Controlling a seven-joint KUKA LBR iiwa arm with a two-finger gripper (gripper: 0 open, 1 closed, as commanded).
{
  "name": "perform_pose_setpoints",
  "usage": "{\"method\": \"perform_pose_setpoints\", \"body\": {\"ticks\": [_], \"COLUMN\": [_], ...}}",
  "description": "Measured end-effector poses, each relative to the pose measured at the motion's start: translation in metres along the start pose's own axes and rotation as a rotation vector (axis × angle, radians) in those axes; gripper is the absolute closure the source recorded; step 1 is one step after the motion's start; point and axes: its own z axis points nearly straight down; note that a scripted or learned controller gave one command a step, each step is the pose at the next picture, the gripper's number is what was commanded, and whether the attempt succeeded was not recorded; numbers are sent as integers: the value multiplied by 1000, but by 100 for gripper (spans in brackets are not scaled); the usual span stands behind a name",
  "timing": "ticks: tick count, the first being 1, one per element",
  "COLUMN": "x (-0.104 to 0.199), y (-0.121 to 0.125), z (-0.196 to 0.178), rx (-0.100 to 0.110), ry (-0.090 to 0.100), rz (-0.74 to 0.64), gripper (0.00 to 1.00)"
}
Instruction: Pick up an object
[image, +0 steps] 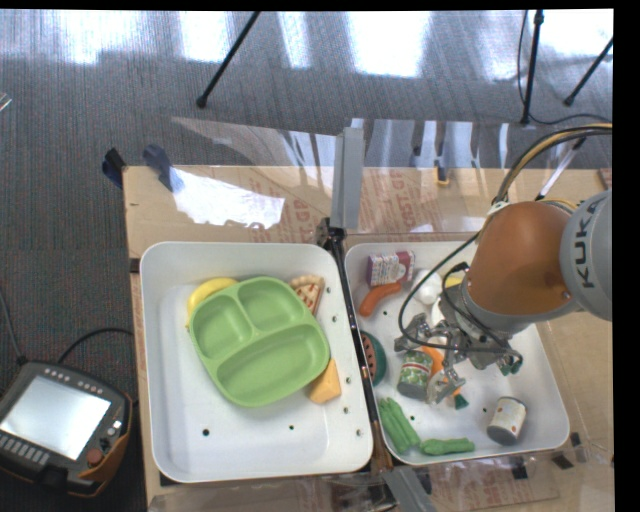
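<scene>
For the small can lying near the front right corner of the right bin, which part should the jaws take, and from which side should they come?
Grip the small can across its round body, near the middle, coming straight down from above. It appears to lie tipped on its side with its dark end up-left, so the curved wall gives two opposite faces. It lies apart from the green bean pods, so there seems room for both jaws.

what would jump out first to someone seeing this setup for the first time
The big green divided plate dominates the left bin, lying over a yellow piece and an orange wedge. On the right, the arm's orange band looms over the right bin, with the end effector down among cluttered toy foods, near a small can and green bean pods.
</scene>
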Motion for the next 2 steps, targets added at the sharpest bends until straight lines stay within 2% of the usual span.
{"method": "perform_pose_setpoints", "body": {"ticks": [1, 2], "x": [36, 47], "y": [27, 17], "z": [-1, -2], "rx": [2, 2], "ry": [-4, -3], "rz": [90, 129], "gripper": [0, 0]}}
